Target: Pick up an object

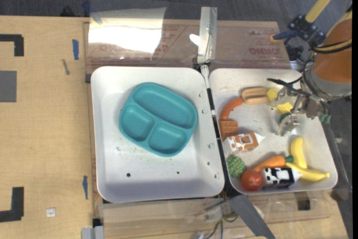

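Note:
My gripper [289, 120] hangs over the right side of the right bin [330, 143], below the orange band of the arm [334, 64]. A small yellow piece [284, 107] lies right against it on its upper left, and I cannot tell if they touch. Toy food lies around the bin: a hot dog [254, 95], an orange curved piece [229, 108], a brown waffle [229, 129], a white and orange carton [244, 143], a banana [302, 162], a carrot [272, 163], a tomato [251, 180], a green broccoli [235, 165] and a black and white piece [277, 176].
The left bin [109, 154] holds a teal divided plate [158, 118]. A ridge [212, 120] separates the two bins. A clear panel [168, 36] stands behind them. Bare bin floor lies between the hot dog and the carton.

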Motion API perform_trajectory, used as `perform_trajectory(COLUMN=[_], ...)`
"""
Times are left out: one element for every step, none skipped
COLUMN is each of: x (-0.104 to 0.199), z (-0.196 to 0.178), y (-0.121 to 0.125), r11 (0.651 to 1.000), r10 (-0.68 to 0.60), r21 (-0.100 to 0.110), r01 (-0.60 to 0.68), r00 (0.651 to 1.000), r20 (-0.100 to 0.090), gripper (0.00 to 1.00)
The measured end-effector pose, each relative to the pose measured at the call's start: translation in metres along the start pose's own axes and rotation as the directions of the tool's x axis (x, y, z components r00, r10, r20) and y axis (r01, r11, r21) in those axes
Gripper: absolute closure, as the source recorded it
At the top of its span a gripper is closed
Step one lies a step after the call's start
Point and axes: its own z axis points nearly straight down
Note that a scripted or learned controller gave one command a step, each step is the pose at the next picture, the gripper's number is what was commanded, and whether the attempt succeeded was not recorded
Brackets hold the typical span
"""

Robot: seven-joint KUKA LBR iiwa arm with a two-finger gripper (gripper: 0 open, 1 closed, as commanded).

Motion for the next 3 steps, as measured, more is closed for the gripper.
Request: perform_trajectory(x=[-0.029,-0.023,-0.027], z=[0.014,0.015,-0.001], y=[0.052,0.007,0.009], r11=[0.992,0.994,0.994], r10=[0.127,0.109,0.105], r21=[-0.001,0.002,0.002], r01=[-0.127,-0.109,-0.105], r00=[0.992,0.994,0.994], r20=[-0.011,-0.011,0.005], gripper=[0.0,0.0,1.0])
